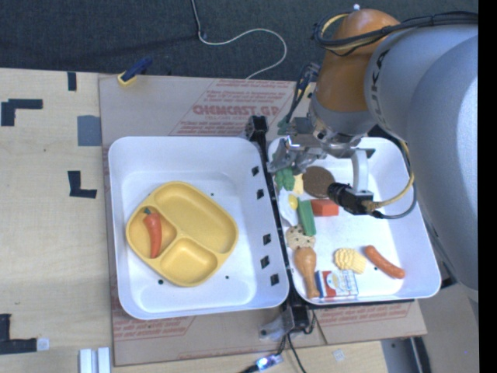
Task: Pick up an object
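I see the small toy foods lying in the right shallow white bin [411, 282]: a green stick-shaped piece [307, 217], a brown disc [318, 180], an orange block [325, 208], a drumstick [307, 266], a yellow corn piece [349, 260] and a sausage [384, 261]. My pincer [289, 160] hangs over the bin's upper left corner; I cannot tell how it stands. In the left white bin [124, 158] on the table sits a yellow divided plastic plate [203, 217] with a red chili pepper [154, 231].
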Robot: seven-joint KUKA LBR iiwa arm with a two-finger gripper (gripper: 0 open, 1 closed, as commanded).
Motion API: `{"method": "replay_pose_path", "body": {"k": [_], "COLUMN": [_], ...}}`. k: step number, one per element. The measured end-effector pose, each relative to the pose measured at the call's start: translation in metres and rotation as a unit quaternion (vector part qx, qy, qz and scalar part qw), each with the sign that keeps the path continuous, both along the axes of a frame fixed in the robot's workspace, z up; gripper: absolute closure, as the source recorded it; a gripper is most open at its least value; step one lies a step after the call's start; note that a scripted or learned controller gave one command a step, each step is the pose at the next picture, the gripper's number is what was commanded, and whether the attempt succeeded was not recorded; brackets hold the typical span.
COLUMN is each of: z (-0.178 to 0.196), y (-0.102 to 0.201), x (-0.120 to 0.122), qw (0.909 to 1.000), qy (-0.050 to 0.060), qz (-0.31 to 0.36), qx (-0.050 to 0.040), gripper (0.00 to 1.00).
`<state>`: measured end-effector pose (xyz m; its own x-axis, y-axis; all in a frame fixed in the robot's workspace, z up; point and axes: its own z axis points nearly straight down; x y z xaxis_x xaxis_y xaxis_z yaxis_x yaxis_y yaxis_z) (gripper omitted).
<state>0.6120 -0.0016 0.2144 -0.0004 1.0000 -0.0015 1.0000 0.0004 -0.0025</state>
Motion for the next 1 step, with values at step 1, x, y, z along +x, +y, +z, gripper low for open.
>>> {"method": "replay_pose_path", "body": {"k": [1], "z": [0.0207], "y": [-0.0021], "x": [-0.0028], "qw": [1.0], "qy": [-0.001], "qz": [0.0], "qx": [0.0009], "gripper": [1.0]}}
